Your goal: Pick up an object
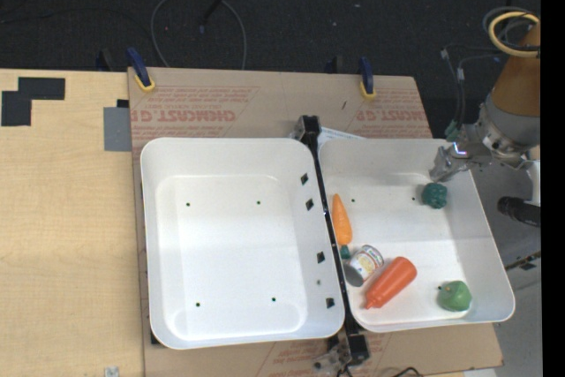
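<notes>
my hand hovers at the right bin's far edge, just above the teal ball; i cannot tell its state. to grasp well, i should centre over the ball and descend straight, since it may roll. farther out lie the green apple, large carrot, small can and small carrot.

Arm at right edge of frame: orange-tan band above a grey wrist section, pale yellow cable looped at the top, thin dark cables down its left side, small silvery metal gripper at the lower-left end.
</notes>
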